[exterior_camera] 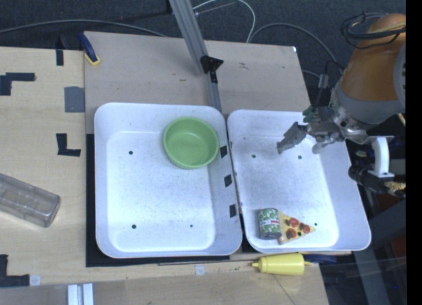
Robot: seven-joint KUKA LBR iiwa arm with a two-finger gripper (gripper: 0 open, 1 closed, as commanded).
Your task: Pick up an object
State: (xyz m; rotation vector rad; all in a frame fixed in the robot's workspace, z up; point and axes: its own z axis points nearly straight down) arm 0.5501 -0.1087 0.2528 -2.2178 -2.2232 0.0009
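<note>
surface: wooden bench, two white bins | floor: dark carpet | end effector: grip state cannot tell

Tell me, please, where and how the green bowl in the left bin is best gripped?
Probably by its rim, from straight above. The green bowl sits upright and open, so one finger could go inside the wall and one outside. Its left side is clearest; the right lies close to the left bin wall.

A green bowl sits upright at the far edge of the left bin. In the right bin, near its front wall, a small green can lies beside a toy pizza slice, the two touching.
</note>
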